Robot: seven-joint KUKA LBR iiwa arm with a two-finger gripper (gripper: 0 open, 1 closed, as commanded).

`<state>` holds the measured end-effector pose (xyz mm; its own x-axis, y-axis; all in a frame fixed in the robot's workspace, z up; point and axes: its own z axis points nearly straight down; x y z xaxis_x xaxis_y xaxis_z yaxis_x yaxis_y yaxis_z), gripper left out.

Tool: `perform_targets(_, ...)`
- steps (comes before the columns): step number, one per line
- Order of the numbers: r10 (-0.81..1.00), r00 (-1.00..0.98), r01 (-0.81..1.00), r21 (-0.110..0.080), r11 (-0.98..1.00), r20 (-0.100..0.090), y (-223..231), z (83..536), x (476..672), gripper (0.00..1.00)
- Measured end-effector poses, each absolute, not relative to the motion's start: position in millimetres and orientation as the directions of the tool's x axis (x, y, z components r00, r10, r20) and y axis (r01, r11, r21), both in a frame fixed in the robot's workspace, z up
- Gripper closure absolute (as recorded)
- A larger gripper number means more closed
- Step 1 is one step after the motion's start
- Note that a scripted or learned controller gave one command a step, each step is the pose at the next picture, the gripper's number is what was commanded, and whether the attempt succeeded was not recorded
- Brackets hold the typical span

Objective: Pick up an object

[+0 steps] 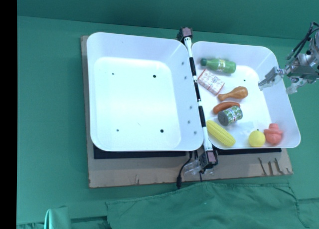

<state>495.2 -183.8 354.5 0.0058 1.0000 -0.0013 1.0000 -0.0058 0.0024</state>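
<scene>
while gripper hangs at right bin's edge

green cloth over bench (50, 98) and backdrop alike; folded green fabric (199, 205) bunched along near edge. brown cardboard sheet (149, 175) under two shallow white bins, side by side, touching along a black-and-white striped rod (198, 96) with small fixtures at both ends. left bin (99, 48) bare white with a few dark dots on its floor.

right bin (286, 118) holding toy food: green bottle (218, 64) at far side, red-and-white packet (211, 81) just beside and nearer, drumstick (233, 93) mid-bin, orange sausage (226, 107) just below it, green-labelled can (230, 115) touching or nearly touching the sausage, corn cob (220, 133) at near left corner, yellow lemon (256, 138) and pinkish-orange piece (273, 133) together at near right corner.

gripper (279, 79) above right bin's far-right rim, fingers (267, 79) spread apart, nothing between them. drumstick nearest to it, off to its left and apart; lemon and pinkish piece well nearer the camera.
</scene>
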Motion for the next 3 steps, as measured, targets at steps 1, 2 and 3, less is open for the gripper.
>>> perform_targets(1, 1.0, 0.006, 1.0, 0.003, -0.006, -0.001, -183.9, 354.5, 495.2, 0.0)
perform_targets(2, 1.0, 0.005, 1.0, -0.002, -0.005, -0.001, -182.9, 311.1, 487.9, 0.0)
perform_targets(3, 1.0, 0.005, 1.0, -0.004, -0.005, 0.0, -184.6, 254.5, 496.4, 0.0)
